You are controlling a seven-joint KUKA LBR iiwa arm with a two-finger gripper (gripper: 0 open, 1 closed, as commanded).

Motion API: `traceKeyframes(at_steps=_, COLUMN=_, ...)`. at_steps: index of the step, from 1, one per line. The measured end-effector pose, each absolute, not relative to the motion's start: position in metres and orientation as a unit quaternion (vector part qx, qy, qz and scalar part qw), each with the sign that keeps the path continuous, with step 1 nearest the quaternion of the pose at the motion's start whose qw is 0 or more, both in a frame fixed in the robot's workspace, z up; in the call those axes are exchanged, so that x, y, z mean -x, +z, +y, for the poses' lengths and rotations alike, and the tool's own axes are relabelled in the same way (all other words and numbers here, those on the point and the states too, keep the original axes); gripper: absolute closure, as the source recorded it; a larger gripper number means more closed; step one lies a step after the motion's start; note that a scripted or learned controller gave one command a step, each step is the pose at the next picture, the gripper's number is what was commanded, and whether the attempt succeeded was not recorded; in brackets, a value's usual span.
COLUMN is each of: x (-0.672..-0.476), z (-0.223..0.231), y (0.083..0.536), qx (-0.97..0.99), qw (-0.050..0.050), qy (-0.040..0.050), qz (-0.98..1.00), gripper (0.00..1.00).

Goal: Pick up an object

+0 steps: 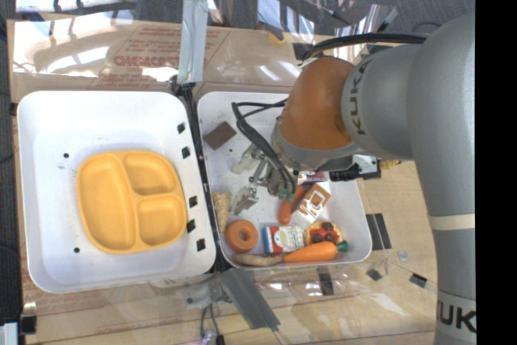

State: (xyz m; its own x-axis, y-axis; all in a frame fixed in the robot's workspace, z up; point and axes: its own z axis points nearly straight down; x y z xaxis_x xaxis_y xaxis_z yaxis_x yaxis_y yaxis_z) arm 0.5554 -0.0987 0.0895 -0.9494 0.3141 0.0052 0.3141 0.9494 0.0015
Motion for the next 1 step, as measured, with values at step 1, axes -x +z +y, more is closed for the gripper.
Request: traceKeyframes(at_steps=1, x=-0.5564, z=-0.0995, y=0.0981, qx=0.157, qw=0.003, qy=-0.0003, qz=-0.988, gripper=1.0)
